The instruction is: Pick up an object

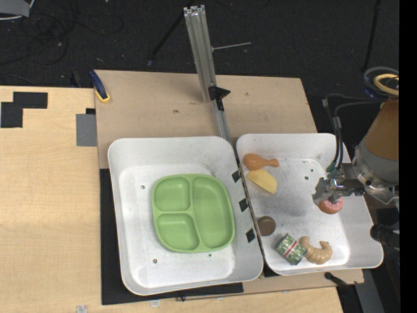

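Note:
The right bin (296, 150) holds several small items. An orange drumstick-shaped toy (260, 162) lies at its back left, with a yellow wedge (264, 182) just in front of it. Along the front are a brown round piece (266, 225), a green can (288, 249) and a tan curved pastry shape (317, 251). My gripper (328, 192) hangs low over the bin's right side, directly above a red and pink round object (332, 206). The gripper's body hides the object's top, so contact is unclear.
The left bin (130, 168) carries a green divided plate (193, 212). A metal post (202, 54) rises behind the bins, near the divider between them. The arm's orange band (389, 132) stands over the right bin's right rim.

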Controlling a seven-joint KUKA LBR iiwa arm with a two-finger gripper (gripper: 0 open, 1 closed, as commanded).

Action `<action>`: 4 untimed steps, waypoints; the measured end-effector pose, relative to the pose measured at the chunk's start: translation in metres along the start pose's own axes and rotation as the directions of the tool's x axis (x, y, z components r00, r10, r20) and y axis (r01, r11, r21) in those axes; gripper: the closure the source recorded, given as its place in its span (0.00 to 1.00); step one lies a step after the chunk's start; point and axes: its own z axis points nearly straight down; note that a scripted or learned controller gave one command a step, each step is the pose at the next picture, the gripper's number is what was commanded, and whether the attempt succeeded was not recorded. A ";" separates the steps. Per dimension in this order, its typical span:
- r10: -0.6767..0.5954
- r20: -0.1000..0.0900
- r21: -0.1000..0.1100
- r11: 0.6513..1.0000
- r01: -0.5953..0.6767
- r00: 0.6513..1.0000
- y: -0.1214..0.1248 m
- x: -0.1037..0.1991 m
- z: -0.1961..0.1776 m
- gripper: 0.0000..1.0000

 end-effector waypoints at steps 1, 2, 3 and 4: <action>-0.001 0.001 -0.001 1.000 0.001 1.000 0.017 0.049 -0.009 1.00; 0.001 0.002 -0.001 1.000 -0.001 1.000 0.030 0.089 -0.008 1.00; 0.000 0.001 0.001 1.000 0.000 1.000 0.040 0.145 0.002 1.00; 0.000 0.001 -0.001 1.000 0.000 1.000 0.057 0.194 -0.008 1.00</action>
